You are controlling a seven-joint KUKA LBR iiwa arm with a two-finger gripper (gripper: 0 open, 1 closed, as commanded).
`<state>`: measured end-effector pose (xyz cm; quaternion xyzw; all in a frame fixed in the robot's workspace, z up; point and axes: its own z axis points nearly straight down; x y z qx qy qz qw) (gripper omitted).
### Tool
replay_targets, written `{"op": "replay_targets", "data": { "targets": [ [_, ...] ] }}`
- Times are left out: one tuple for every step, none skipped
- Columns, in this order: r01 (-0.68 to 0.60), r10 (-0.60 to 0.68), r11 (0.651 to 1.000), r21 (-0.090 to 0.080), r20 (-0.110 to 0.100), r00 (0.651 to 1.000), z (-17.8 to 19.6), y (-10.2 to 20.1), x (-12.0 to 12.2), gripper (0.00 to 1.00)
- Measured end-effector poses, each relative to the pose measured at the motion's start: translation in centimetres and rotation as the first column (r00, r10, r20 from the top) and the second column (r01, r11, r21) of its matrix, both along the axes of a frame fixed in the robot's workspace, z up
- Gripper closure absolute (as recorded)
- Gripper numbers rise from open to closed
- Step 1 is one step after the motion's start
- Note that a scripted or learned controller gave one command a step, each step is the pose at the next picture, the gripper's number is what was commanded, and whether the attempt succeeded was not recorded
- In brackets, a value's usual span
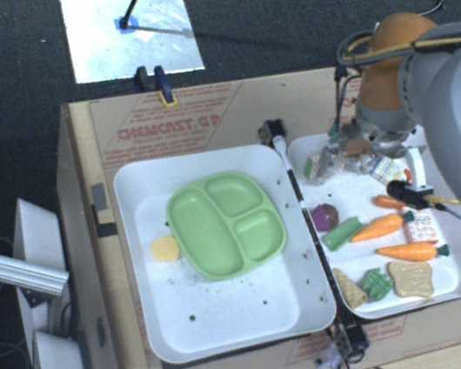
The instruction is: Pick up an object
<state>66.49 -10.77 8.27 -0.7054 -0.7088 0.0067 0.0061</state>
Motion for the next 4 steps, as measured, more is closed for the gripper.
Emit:
{"op": "replay_targets", "data": {
  "targets": [
    [0.001,-0.001,1.000,0.001,0.008,1.000,0.1,-3.9,0.2,0.00],
    [0.000,0.000,1.000,0.003,0.008,1.000,0.1,-4.5,0.2,0.00],
    [-0.001,0.001,1.000,0.002,0.008,1.000,0.1,-4.4,0.2,0.00],
    [0.001,-0.001,1.000,0.002,0.008,1.000,0.1,-7.1,0.2,0.00]
  ]
}}
